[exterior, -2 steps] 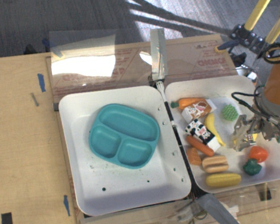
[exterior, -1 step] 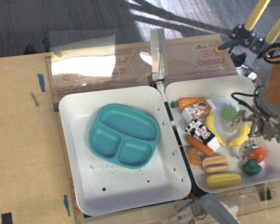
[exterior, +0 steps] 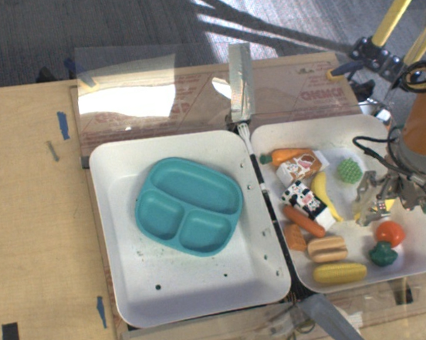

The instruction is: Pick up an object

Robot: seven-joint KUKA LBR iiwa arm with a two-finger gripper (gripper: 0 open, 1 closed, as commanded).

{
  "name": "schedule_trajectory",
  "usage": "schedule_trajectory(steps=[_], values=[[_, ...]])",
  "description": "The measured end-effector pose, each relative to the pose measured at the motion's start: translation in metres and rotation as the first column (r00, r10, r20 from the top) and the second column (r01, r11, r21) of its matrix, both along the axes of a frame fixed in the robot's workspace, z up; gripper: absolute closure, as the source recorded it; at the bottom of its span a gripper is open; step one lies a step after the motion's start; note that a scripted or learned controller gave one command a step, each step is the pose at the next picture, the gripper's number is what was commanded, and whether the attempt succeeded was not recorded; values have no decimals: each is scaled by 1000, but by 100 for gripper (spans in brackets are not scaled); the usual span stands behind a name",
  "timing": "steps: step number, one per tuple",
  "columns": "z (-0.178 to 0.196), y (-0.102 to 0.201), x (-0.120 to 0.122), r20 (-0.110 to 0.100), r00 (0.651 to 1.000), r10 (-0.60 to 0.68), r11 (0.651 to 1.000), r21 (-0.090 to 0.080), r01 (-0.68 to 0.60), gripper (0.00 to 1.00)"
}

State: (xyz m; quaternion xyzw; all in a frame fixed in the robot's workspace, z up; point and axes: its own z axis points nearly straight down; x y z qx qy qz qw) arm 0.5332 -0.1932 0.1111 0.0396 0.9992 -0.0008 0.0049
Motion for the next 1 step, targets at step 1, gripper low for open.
schedule_trajectory(steps=[1], values=[[-1, 0, 0, -1, 1000, 0, 1000, 1, 0, 0]])
